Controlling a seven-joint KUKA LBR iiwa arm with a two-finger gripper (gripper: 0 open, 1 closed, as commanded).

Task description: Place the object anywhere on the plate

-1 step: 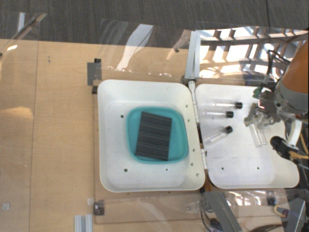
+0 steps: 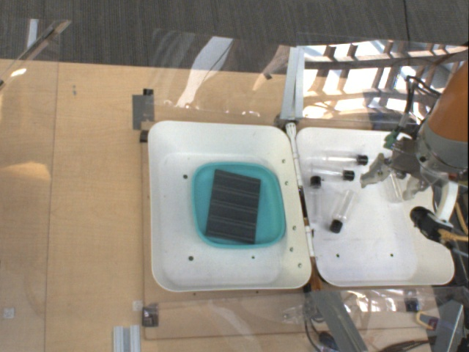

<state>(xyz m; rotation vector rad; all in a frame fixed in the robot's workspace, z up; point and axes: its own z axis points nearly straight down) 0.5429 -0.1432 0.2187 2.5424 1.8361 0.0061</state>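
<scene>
While your arm (image 2: 447, 134) leans in from the right, its gripper (image 2: 392, 169) hovers over the far right part of the right bin (image 2: 381, 259), and whether that claw is spread or clenched, you cannot tell from here. Below and to its left, three clear tubes with black caps lie loose on the bin floor: one far (image 2: 344, 159), one in the middle (image 2: 330, 177), one nearer and tilted (image 2: 340, 213). Over in the left bin (image 2: 172, 262), your teal plate (image 2: 275, 218) already carries a dark ribbed block (image 2: 234, 206), lying flat at its centre.
</scene>
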